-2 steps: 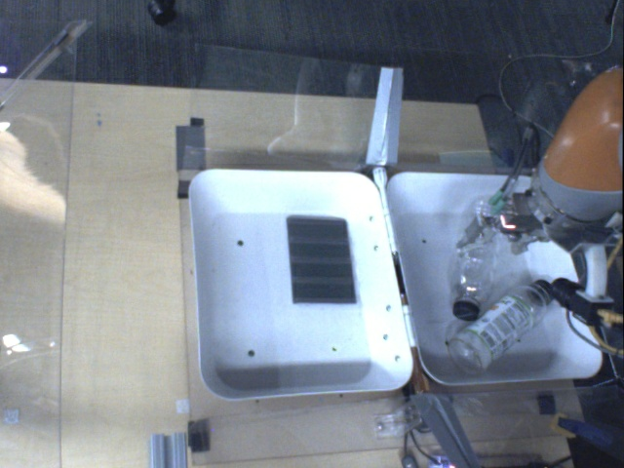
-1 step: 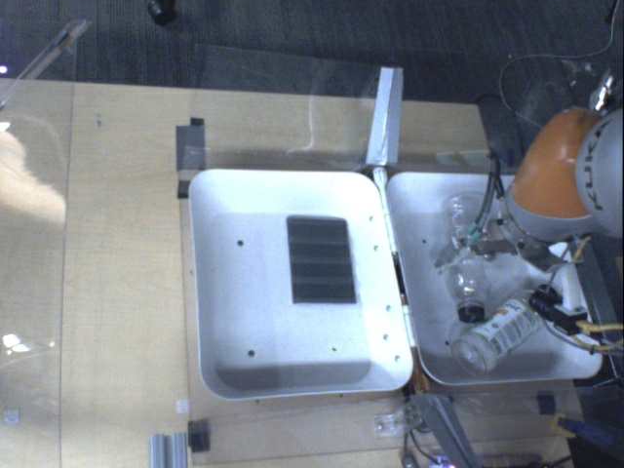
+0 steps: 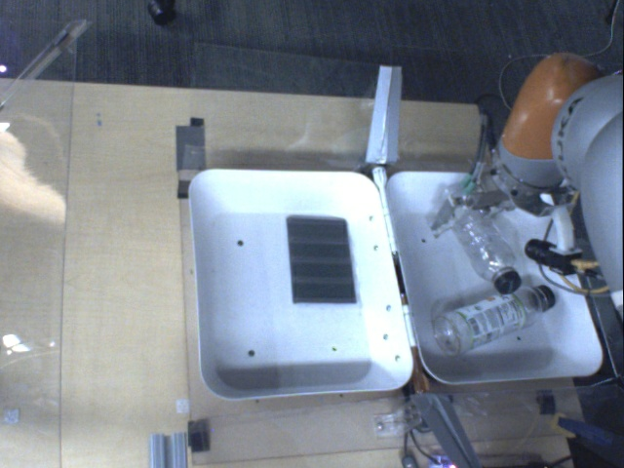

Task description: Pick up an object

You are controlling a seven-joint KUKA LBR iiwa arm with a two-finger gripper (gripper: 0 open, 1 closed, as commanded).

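Two clear plastic bottles lie in the right bin point(image 3: 585, 354). One bottle point(image 3: 485, 318), with a printed label and a black cap at its right end, lies across the bin's front. The other bottle point(image 3: 485, 245) lies slanted behind it, its black cap pointing toward the front. My gripper point(image 3: 464, 203) is low over the back of the right bin, at the far end of this slanted bottle, seemingly touching it. The orange band and grey arm rise behind it at the right. A dark ridged rectangular block point(image 3: 320, 258) lies flat in the middle of the left bin point(image 3: 224, 349).
A grey metal post point(image 3: 384, 115) stands at the back between the two bins. Black and yellow cables point(image 3: 561, 257) hang off the arm over the right bin's right side. Wooden bench surface point(image 3: 107, 261) stretches to the left.
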